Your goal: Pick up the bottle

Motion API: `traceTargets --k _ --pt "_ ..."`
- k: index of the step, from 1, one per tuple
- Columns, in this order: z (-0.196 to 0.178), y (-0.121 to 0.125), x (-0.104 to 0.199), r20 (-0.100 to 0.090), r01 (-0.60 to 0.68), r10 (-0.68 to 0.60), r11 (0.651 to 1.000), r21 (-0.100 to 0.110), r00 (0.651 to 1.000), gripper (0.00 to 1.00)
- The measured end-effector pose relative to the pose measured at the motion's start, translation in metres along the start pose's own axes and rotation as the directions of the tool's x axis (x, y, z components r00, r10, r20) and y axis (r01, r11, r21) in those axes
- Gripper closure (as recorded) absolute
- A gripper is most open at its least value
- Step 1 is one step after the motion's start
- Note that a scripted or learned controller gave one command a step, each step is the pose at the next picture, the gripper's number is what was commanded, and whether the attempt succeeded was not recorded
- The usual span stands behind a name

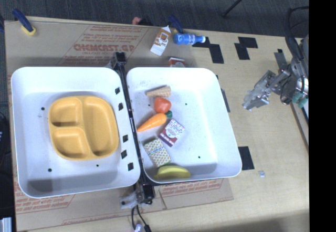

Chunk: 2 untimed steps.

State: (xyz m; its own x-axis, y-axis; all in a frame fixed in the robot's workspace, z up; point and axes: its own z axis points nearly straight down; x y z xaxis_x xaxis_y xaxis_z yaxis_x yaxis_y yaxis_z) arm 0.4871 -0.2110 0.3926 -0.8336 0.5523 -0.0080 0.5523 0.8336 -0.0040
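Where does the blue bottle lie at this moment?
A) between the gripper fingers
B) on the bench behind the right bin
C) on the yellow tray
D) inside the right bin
B: the bottle lies on the bench beyond the right bin, far from the gripper.

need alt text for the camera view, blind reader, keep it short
A blue bottle lies on the bench behind the right bin, outside both bins, while the gripper hangs over the bench right of that bin, apart from it. The right bin holds toy food including a carrot; the left bin holds a yellow tray.
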Motion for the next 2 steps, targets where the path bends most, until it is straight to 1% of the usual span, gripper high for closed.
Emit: traceTargets --k 1,2 --pt "-0.011 0.000 -0.001 0.003 0.003 -0.003 1.000 0.001 1.000 1.00" --pt "-0.002 0.015 -0.022 -0.002 0.373 -0.373 0.928 -0.005 0.928 1.00"
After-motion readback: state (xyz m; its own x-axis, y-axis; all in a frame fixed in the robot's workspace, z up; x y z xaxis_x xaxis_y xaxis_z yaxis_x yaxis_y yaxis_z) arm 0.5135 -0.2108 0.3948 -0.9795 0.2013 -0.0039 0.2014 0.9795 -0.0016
